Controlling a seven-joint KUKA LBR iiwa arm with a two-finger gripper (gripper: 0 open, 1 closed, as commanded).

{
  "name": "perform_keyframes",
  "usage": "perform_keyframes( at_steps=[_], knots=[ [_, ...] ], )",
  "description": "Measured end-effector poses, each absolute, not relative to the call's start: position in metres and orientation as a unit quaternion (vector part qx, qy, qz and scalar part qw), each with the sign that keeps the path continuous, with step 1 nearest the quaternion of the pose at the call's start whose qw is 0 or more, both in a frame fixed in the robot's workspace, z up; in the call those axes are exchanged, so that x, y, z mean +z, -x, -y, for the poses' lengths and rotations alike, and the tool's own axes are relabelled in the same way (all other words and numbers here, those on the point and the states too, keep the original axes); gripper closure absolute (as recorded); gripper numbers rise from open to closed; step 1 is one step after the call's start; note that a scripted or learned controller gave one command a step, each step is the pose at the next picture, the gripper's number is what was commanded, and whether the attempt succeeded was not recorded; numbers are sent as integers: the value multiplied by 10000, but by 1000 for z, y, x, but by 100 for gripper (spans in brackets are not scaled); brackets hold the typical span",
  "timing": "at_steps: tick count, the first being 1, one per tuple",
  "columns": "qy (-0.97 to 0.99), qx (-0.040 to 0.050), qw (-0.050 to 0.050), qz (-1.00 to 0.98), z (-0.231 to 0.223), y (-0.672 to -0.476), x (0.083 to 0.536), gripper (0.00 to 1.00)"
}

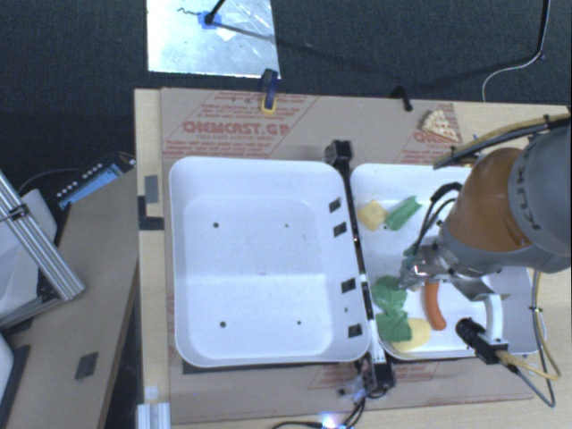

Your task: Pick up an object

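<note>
Over the right bin (371, 179), the jaws (413, 271) hang near an orange sausage (434, 305); whether they are parted, I cannot tell.

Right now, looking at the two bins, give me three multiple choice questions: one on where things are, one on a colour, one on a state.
1. Where do the objects lie?
A. left bin
B. right bin
C. on the floor

2. What colour is the long thin piece near the hand?
A. orange
B. blue
C. black

3. Where does the arm hang?
A. over the left bin
B. over the right bin
C. off the bench

Answers: 1 B, the pieces sit in the right bin. 2 A, the long piece is orange. 3 B, the arm covers the right bin.
</note>
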State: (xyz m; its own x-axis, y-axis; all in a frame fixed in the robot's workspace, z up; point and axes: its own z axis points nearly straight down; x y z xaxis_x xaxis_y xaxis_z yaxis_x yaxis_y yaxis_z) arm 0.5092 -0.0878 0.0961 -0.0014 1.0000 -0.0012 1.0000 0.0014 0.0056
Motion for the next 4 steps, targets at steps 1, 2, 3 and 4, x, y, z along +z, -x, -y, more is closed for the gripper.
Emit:
perform_keyframes(
  at_steps=[1, 2, 3, 4],
  knots=[
    [-7031, 59, 53, -7111, 39, -578, 190, 100],
    [-7026, 40, 17, -7116, -37, -614, 225, 100],
    [-7038, 15, 15, -7104, -31, -613, 234, 100],
    [-7020, 23, 27, -7122, -31, -613, 244, 100]
  ],
)
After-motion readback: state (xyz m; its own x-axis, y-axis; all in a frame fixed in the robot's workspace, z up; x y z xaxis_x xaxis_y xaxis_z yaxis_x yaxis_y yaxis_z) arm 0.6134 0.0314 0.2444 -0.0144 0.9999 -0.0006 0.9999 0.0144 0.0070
